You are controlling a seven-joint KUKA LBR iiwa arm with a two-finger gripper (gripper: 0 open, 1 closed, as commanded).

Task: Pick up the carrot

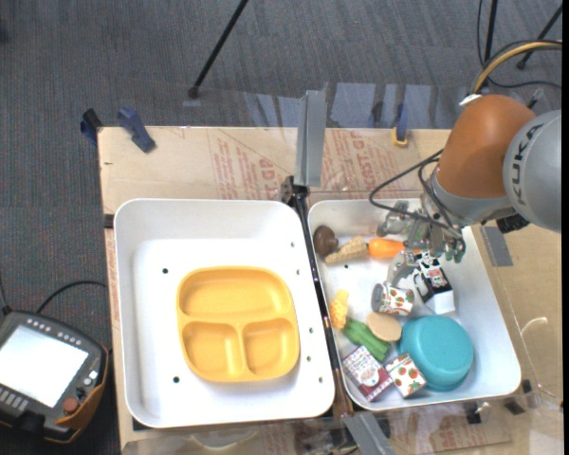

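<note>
The arm (pixel 512 164) runs out of the picture at the right edge, so its base is cut off. The gripper (pixel 419 254) sits amid wrist hardware and cables (a dark tangle), too cluttered to read. The carrot (pixel 386 248) is partly covered at its right end. The handheld screen (pixel 40 373) at lower left is clipped by the frame.

Orange carrot (pixel 387 247), yellow tray (pixel 238 336)

Light was even and bright from overhead; the white bins (pixel 133 254) glared slightly, shadows stayed soft, focus mildly soft.
</note>
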